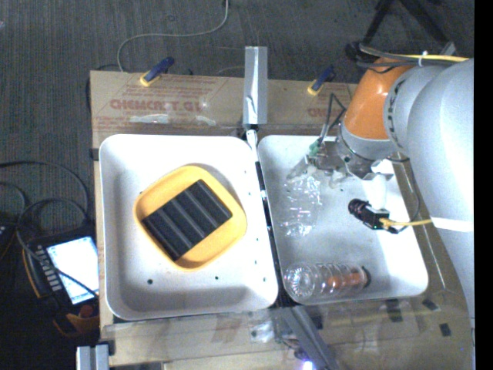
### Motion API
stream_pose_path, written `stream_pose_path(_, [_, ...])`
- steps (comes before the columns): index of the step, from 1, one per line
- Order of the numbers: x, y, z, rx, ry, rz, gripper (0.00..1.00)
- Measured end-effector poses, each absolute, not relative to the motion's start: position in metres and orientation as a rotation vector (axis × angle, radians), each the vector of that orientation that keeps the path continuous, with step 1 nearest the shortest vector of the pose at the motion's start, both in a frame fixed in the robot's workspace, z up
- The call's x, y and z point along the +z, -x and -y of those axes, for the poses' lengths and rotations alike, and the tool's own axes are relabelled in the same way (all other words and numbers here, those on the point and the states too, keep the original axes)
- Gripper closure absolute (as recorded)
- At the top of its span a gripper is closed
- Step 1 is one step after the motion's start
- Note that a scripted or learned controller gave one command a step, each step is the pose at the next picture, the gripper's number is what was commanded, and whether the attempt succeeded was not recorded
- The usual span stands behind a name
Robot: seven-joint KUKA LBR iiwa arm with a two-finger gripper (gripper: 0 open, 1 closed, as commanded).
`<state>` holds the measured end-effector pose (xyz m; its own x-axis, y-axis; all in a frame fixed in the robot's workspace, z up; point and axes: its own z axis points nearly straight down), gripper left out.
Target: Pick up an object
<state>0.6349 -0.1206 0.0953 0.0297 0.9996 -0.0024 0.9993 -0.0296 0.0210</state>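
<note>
Camera view: arm low over the right bin

From the right, the grey arm with its orange band reaches over the far part of the right bin (416, 280). Its gripper (333, 159) hangs just beside crumpled clear plastic (302, 197); whether it is grasping anything cannot be told. A clear plastic bottle (323, 279) lies on its side along that bin's near wall. A yellow tray with a black ribbed insert (190, 216) sits in the left bin (123, 284).

We see a bulky pale grey arm (443, 153) with a glossy orange band (370, 106), thin dark cables and a yellow cable (412, 223) near its wrist.
</note>
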Motion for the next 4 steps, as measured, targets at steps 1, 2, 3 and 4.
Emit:
stream_pose_path(1, [0.096,-0.624,0.101,0.017,-1.87,-2.498,0.0])
stream_pose_path(2, [0.109,-0.627,0.097,0.029,-1.867,-2.5,1.0])
stream_pose_path(3, [0.185,-0.656,0.067,-0.001,-1.409,-2.807,1.0])
stream_pose_path(4, [0.184,-0.669,0.066,0.004,-1.423,-2.8,1.0])
